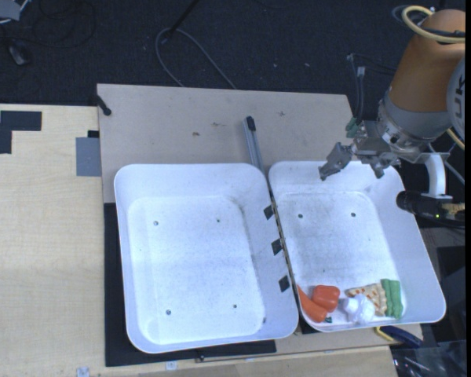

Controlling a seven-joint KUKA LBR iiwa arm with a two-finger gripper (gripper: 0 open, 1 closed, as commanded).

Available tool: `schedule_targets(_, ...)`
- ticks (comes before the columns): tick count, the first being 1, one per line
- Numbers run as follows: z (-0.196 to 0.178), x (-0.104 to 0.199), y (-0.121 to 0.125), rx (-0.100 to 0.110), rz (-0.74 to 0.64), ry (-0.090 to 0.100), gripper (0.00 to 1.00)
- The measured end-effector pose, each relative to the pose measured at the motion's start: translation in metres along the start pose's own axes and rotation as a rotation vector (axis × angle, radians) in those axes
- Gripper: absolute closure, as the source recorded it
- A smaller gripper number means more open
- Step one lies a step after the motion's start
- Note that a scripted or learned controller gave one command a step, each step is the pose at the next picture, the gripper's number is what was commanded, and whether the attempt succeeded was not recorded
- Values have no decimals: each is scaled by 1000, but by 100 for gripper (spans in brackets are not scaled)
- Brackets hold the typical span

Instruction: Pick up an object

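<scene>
Several small objects lie bunched along the near edge of the right bin [330, 226]: an orange-red piece [322, 298], a white lump [355, 310], a tan patterned item [367, 293] and a green strip [392, 298]. My gripper [355, 166] hangs over the far edge of that bin, well away from the pile. Its two dark fingers are spread apart and open, with nothing between them. The orange-banded wrist [428, 61] rises behind it at the upper right.
The left bin [192, 250] sits beside the right one, joined by black clips [276, 246] along the shared rim. A grey rod [253, 141] lies on the board behind the bins. Cables trail over the dark floor at the back.
</scene>
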State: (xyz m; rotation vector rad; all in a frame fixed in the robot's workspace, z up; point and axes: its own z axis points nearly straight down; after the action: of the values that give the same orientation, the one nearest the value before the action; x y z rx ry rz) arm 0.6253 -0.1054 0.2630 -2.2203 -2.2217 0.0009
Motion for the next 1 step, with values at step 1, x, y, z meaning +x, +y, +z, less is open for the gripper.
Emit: schedule_targets(1,45,6,4,4,0,0,0)
